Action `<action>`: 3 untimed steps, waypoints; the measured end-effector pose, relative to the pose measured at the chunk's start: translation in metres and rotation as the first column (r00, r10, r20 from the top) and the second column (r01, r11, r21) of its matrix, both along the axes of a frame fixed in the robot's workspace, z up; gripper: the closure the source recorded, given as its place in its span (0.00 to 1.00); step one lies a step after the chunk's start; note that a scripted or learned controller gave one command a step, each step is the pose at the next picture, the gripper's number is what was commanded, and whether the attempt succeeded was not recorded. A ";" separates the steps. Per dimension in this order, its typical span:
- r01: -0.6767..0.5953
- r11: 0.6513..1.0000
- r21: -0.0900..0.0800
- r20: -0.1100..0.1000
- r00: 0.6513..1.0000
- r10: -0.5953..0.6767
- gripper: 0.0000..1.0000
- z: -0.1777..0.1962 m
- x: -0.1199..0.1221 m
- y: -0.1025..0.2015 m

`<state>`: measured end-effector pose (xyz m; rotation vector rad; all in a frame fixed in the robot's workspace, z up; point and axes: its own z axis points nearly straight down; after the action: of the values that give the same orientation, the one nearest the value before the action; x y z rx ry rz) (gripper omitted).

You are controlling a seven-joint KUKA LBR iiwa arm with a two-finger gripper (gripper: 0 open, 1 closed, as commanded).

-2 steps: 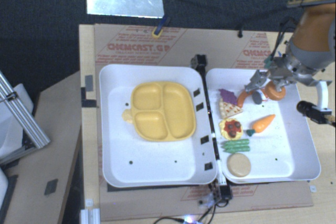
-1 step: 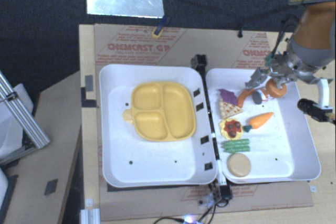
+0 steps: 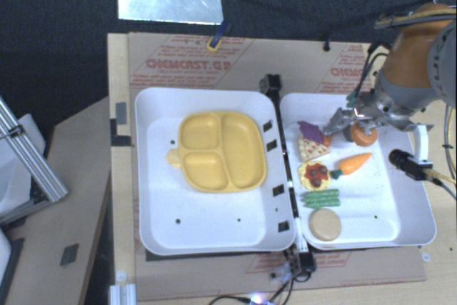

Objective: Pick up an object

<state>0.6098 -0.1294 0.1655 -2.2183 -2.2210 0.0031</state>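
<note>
The desk carries two shallow white bins side by side. The left bin holds a yellow divided plate with three compartments, lying flat near its middle. The right bin holds a scatter of toy foods: a purple piece at the far left, a wedge-shaped slice just near of it, a small round pizza-like piece, a carrot to its right, a bunch of green beans, and a pale round biscuit nearest the camera. The arm reaches in from the right, and its gripper hangs low over the far part of the right bin, beside an orange round object that lies just under the wrist. Whether the gripper is spread or pressed together cannot be told from this angle.
</note>
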 end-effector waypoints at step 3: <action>-0.001 1.000 0.000 0.018 1.000 0.001 1.00 -0.063 -0.002 0.005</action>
<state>0.6081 -0.1247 0.1028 -2.2264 -2.2308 -0.0164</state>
